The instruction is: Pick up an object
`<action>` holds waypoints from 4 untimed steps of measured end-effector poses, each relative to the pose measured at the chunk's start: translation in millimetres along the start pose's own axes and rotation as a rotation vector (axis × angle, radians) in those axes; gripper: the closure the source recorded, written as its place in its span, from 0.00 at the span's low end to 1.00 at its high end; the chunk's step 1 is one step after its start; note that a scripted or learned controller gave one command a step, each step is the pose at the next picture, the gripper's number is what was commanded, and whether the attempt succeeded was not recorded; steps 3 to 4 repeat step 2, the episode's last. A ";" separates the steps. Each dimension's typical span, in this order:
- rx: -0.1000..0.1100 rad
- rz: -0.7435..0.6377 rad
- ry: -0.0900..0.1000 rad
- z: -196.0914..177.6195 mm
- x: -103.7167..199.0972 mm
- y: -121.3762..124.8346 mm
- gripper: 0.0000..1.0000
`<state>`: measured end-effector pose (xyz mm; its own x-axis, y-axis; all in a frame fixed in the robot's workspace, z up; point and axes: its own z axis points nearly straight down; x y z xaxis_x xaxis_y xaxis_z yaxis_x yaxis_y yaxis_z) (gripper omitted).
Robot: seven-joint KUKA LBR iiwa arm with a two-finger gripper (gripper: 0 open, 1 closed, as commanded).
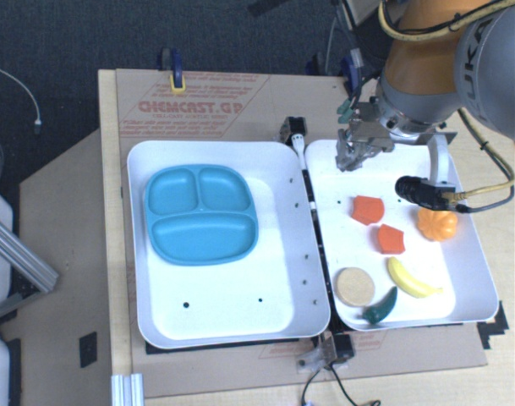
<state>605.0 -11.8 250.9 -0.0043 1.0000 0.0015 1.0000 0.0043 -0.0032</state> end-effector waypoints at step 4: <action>0.000 0.000 0.000 -0.9 96.8 -36.4 1.00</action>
